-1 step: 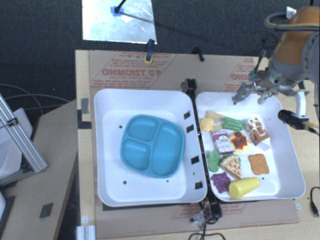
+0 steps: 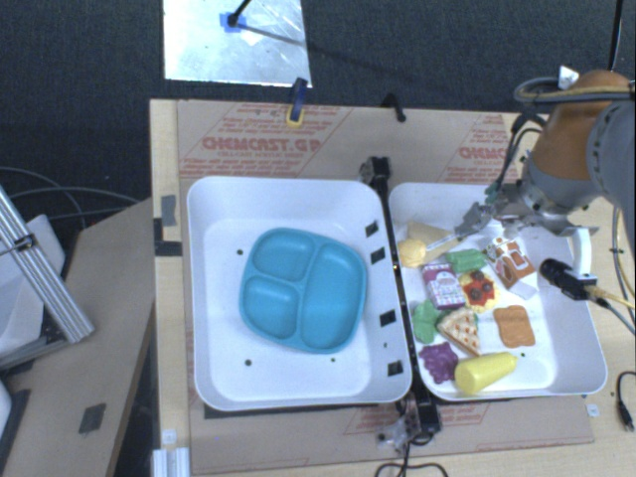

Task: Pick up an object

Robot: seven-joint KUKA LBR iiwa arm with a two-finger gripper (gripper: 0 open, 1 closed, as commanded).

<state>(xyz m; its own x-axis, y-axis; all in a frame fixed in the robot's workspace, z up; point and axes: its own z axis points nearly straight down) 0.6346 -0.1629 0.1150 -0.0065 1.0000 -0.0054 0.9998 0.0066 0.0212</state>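
My gripper hangs low over the back of the right bin, reaching in from the right under the grey and orange arm. Its tip is just above a pale yellow wedge and a green toy. Beside it lies a white and orange box. Further forward are a maroon packet, a red and black piece, a pizza slice, a brown toast, purple grapes and a yellow lemon-like toy. Nothing shows in its grasp.
The left bin holds a blue divided plate. A black divider with clips runs between the bins. A black and white fixture sticks out over the right bin's right side. A shiny sheet lies behind the bench.
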